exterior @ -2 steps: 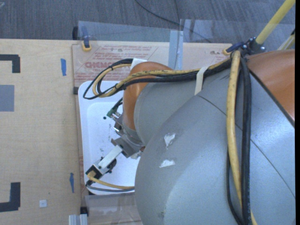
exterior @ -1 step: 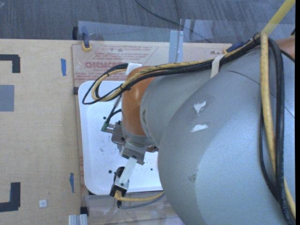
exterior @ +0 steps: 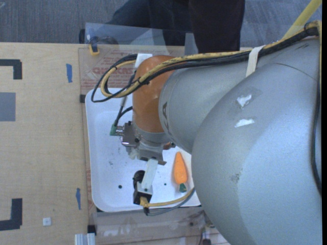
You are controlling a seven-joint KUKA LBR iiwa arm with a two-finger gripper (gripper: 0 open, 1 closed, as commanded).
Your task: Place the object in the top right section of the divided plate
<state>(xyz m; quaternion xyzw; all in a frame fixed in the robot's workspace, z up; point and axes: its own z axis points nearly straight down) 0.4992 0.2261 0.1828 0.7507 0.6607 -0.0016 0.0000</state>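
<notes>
Over the bench's (exterior: 41, 137) white bin (exterior: 102, 188) the grey arm (exterior: 245, 137) points steeply down, hiding the bin's right half, its gripper (exterior: 147, 154), open or closed I cannot tell, above the bin near an orange carrot (exterior: 180, 170).

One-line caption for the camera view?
Arm reaches over the white bin, with an orange carrot lying on the bin floor beside the wrist.
</notes>
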